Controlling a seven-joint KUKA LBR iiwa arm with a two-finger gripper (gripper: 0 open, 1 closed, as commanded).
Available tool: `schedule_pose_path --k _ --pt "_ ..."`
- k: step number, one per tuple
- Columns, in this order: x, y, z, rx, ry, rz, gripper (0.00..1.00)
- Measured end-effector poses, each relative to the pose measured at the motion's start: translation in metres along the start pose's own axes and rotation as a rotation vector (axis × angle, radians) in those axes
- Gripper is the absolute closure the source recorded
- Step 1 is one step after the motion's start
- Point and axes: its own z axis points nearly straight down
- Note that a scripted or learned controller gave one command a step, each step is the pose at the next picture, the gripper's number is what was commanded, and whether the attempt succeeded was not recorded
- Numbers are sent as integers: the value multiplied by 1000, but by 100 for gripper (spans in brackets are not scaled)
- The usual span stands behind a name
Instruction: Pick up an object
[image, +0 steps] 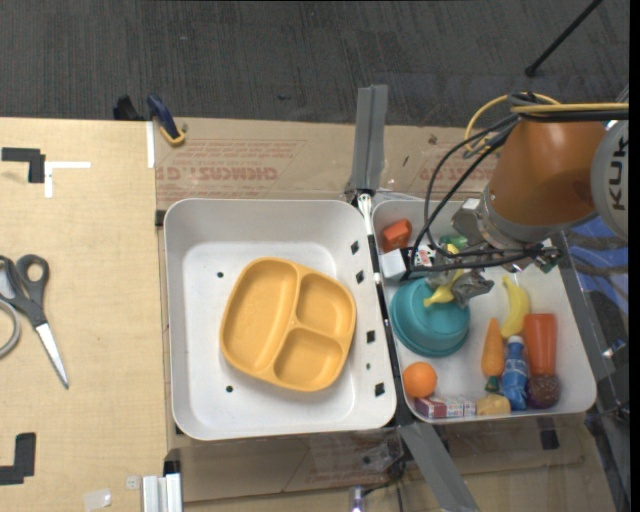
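My wrist is crowding the right bin (578, 395), where toys are packing the floor around the teal bowl (430, 320); gaps look tight, perhaps impassable. Open floor is lying around the yellow plate (288, 324) in the left bin (190, 330).

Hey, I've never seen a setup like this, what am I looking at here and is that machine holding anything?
One camera looks down at a slant on a bench with two shallow white bins. The left bin holds a yellow divided plate. The right bin holds toy food: a teal bowl, an orange, a carrot, a banana, a blue bottle and more. The grey and orange shape at the right is a robot arm, reaching over the right bin. Its gripper sits above the bowl; I cannot tell whether it holds anything.
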Motion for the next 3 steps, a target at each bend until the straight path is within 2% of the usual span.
schedule_pose_path --k 1,2,3 --pt "-68 9 -118 -41 17 -98 100" --pt "-51 97 -73 -47 21 -141 100" --pt "-16 23 -243 -45 16 -240 100"
